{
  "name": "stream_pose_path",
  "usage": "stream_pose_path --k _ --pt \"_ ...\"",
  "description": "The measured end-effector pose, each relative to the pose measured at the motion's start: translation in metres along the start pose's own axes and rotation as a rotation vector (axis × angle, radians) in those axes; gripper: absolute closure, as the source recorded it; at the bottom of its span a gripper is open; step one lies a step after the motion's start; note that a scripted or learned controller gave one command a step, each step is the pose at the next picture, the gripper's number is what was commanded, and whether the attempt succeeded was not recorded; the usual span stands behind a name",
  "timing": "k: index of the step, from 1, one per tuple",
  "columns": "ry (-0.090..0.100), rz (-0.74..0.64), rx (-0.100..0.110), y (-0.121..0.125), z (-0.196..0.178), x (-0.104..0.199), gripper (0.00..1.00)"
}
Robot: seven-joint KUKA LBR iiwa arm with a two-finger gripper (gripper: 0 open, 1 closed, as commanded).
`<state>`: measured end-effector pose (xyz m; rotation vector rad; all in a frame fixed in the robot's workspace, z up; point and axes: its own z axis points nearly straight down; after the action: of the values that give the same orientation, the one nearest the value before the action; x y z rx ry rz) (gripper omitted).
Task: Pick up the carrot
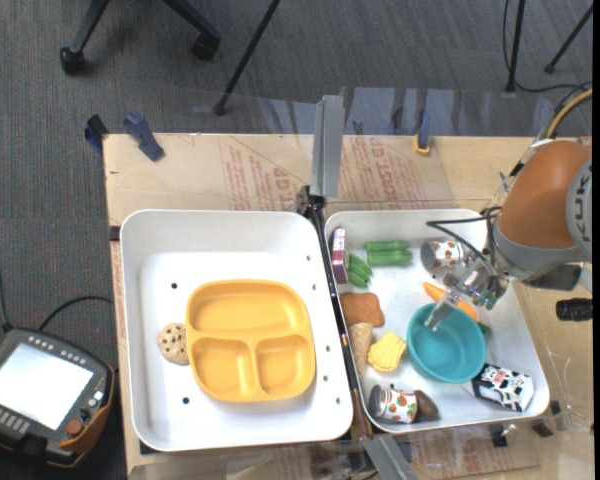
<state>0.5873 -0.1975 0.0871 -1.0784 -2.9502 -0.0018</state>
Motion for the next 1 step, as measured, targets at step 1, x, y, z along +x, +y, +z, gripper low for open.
stream_pose_path --k 1 --pt "0.001 0.047 0.0 0.0121 -0.0003 0.0252 0.0"
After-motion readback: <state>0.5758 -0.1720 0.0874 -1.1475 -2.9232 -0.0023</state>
